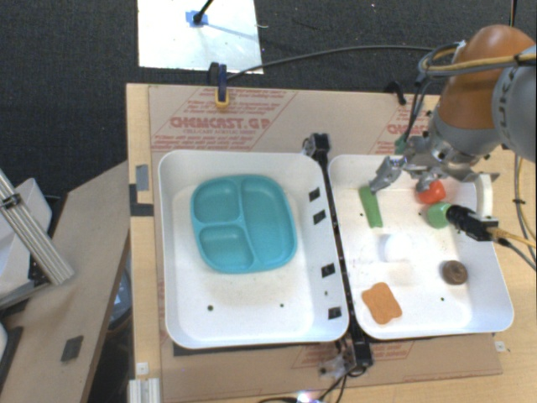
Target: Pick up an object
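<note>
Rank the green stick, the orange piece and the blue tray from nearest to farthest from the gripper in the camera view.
From the gripper:
1. Green stick, right bin, just below it.
2. Orange piece, right bin's near edge.
3. Blue tray, left bin.

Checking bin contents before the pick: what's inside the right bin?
Right bin holds a green stick, an orange piece, a brown disc, a whitish lump, red and green items. The hand covers the back corner.
</note>
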You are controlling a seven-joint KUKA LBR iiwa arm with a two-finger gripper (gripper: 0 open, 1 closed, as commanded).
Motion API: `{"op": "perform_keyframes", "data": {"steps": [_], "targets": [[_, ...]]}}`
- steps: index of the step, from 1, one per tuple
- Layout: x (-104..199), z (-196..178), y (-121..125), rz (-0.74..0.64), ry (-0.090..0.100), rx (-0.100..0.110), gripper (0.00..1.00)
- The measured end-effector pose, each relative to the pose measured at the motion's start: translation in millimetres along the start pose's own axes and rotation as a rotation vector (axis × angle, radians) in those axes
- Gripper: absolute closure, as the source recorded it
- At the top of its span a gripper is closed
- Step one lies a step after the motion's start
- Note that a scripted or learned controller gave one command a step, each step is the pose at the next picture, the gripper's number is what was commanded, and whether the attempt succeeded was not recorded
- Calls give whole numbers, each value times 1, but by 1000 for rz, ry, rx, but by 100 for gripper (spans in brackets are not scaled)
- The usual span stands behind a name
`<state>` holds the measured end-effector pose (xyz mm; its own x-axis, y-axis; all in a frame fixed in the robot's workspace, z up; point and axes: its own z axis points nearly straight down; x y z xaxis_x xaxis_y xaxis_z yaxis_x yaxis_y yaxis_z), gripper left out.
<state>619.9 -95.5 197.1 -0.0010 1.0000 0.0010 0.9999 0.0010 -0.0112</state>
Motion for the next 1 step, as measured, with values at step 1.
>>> {"op": "perform_keyframes", "data": {"steps": [1], "targets": [[0, -7, 3, -2, -1, -12, 0]]}}
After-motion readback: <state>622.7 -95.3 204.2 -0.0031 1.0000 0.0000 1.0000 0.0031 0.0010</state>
